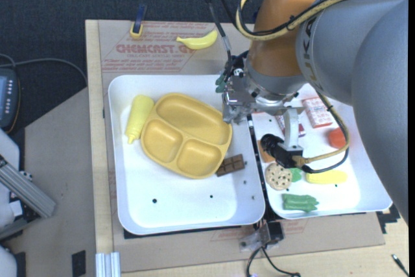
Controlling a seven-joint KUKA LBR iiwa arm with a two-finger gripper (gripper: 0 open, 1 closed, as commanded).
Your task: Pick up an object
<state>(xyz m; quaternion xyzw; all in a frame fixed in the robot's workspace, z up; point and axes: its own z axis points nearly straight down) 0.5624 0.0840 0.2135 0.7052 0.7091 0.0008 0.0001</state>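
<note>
My gripper (232,112) hangs low over the right side of the left bin (175,211), at the right rim of a yellow divided plate (185,136). The wrist above covers its tips. A yellow squeeze bottle (137,117) lies against the plate's left side. At the plate's lower right corner rests a brown chocolate piece (230,165). In the right bin (337,207) lie a cookie (277,176), a green item (299,202), a yellow item (326,176), an orange-red item (336,137) and a small red-and-white box (318,111).
A toy banana (198,41) and a blue-and-yellow clamp (138,23) sit on the cardboard behind the bins. The arm's bulky grey body covers the right bin's far side. The wall between the two bins runs just right of the gripper.
</note>
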